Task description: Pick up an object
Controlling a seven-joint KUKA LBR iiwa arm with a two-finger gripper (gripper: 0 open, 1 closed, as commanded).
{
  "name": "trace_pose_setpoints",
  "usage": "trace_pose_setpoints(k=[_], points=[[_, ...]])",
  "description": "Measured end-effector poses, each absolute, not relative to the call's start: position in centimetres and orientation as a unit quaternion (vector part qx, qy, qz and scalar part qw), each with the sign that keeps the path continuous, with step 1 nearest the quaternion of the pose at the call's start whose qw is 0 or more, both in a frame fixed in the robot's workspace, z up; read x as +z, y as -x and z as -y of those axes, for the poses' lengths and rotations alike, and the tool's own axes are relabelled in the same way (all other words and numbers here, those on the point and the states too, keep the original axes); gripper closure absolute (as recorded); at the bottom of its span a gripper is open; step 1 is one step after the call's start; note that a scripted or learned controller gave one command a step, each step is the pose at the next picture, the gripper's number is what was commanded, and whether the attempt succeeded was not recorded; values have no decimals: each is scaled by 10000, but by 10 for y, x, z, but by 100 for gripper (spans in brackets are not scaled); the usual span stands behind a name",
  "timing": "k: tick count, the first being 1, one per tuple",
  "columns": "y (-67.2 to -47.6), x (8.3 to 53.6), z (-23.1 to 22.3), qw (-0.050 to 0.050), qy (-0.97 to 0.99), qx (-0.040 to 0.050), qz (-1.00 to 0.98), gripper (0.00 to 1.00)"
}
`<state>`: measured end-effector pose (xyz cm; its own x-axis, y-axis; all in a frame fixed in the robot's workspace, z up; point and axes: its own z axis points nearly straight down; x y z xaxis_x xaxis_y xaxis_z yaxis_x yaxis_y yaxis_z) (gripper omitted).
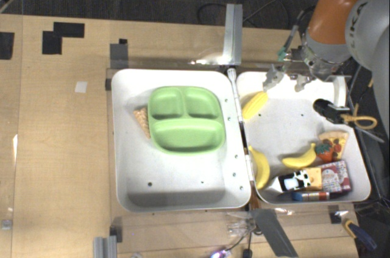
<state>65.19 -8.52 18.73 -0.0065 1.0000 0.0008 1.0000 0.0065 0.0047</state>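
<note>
Camera view: metal gripper (285, 78) spread open, holding nothing, above a curved yellow banana (254, 104).

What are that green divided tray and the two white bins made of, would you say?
The green divided tray looks like moulded plastic: one even colour, rounded compartments, soft sheen. The left bin and right bin look like white plastic or painted metal; smooth, faintly glossy walls with rounded corners leave that open.

Grey arm (359, 0) from the right — gripper (285, 78) open, empty
</note>
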Motion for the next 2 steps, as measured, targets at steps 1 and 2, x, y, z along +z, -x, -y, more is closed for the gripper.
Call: trace_pose_setpoints(k=[1,2], points=[[-672,88,82,38,-6835,33,-7299,0],[-675,103,80,67,-6829,76,-7304,100]])
